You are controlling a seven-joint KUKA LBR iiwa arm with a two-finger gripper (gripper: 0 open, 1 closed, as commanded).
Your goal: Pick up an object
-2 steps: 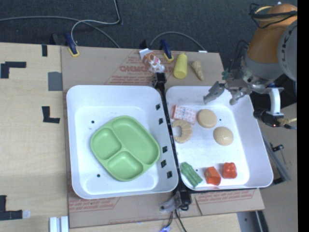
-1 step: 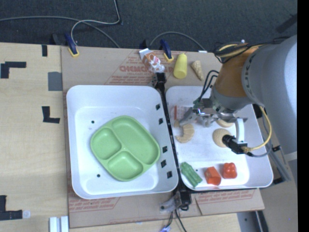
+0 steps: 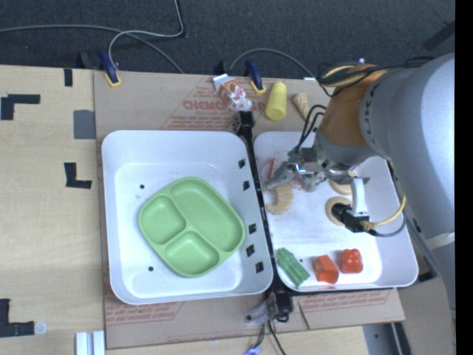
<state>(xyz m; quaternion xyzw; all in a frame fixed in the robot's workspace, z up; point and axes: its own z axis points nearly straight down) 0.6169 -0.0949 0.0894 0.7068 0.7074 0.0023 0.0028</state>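
My gripper [image 3: 287, 177] is down in the right bin [image 3: 318, 235], at its upper left part, below the orange wrist band. Right under and beside it lies a tan, curved piece [image 3: 281, 200], and a small reddish item [image 3: 270, 170] sits at its left. I cannot make out whether anything is between the fingers. Along the bin's front lie a green leafy piece [image 3: 292, 266], an orange-red piece [image 3: 326, 269] and a red pepper-like piece [image 3: 351, 260]. A tan ring [image 3: 338, 209] lies to the right, partly under a black cable.
The left bin [image 3: 126, 168] holds a green divided plate [image 3: 192, 226]. Behind the bins on the cardboard lie a yellow bottle-like object [image 3: 276, 100], a small printed packet [image 3: 233, 91] and a tan item [image 3: 301, 103]. The grey arm covers the right bin's upper right.
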